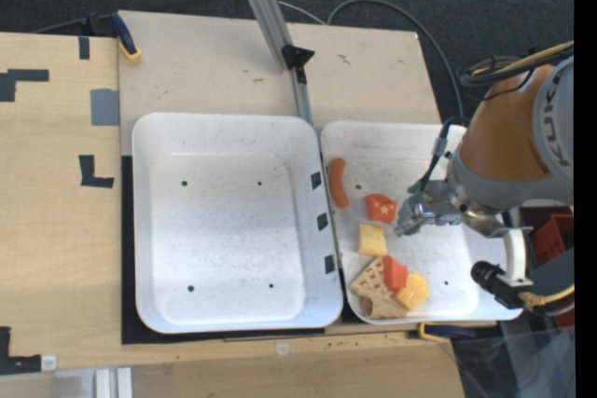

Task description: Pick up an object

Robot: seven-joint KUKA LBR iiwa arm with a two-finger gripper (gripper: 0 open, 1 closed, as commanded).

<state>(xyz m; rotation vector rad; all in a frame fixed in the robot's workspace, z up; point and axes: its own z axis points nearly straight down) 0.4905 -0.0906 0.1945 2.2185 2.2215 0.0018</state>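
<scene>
**Arm low over the right bin, nothing lifted yet**

Arm (508,144) sits highest in the view, its orange band above the right bin's (392,154) right half, and the gripper (411,217) hangs near the middle of that bin. The view is too small and slanted to tell whether the gripper is released or clenched, and nothing can be seen held in it.

The likeliest target is the red piece (379,208), which lies on the right bin's floor near its centre, just beside the gripper on the side towards the bin's left wall. It looks to be resting flat, not raised. A yellow block (372,240) lies just nearer the right bin's front edge. Along that front edge a waffle (371,286), an orange wedge (395,273) and a yellow chunk (413,291) cluster together, touching or overlapping. A sausage (338,182) lies close along the right bin's left wall. The left bin (224,219) adjoins the right bin on that same wall.

By my reading the approach is done and the pick is not: every item sits on the bin floor. Securing one piece and lifting it clear are left.
</scene>
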